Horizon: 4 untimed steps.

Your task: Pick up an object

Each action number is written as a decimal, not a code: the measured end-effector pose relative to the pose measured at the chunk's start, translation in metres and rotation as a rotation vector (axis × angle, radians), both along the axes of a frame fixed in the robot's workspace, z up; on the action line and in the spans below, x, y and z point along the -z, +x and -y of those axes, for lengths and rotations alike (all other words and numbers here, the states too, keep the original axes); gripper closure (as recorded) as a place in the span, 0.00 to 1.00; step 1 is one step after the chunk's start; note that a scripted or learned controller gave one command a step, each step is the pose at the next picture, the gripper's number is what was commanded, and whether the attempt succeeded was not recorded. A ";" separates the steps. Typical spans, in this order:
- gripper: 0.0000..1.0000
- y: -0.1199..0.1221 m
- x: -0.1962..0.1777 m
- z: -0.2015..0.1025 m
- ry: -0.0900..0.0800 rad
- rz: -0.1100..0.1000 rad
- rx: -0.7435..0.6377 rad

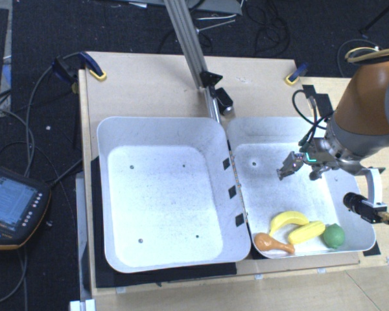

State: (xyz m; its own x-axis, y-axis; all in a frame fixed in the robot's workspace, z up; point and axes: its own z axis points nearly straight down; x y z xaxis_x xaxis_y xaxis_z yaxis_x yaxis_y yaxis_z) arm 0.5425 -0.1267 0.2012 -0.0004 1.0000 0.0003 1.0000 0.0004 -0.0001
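The right bin (259,135) holds several toy foods bunched along its near edge: a yellow banana (288,220), a second yellow piece (306,232) touching it, a green lime (334,236) at the right, and an orange pear-shaped piece (273,242) at the left. My gripper (303,168) hangs over the middle of the right bin, well behind the foods. It is open, and nothing sits between its fingers (287,167). The grey arm with its orange band (369,89) comes in from the right.
The left bin (117,135) lies beside the right one, the two meeting at a raised ridge (233,186). A slanted metal bar (188,37) with a black mount rises behind the bins. Yellow clamps (98,75) hold the bench corners.
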 end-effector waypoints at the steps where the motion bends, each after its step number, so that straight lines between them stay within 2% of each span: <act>1: 0.00 0.000 0.000 0.000 0.000 0.000 0.000; 3: 0.00 -0.010 0.103 -0.006 0.000 -0.005 0.000; 4: 1.00 -0.009 0.091 -0.006 0.000 0.000 0.000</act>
State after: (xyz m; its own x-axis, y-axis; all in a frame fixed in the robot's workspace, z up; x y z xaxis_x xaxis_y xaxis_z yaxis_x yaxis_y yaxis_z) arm 0.5337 -0.1205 0.1106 0.0000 1.0000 0.0003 1.0000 0.0000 0.0002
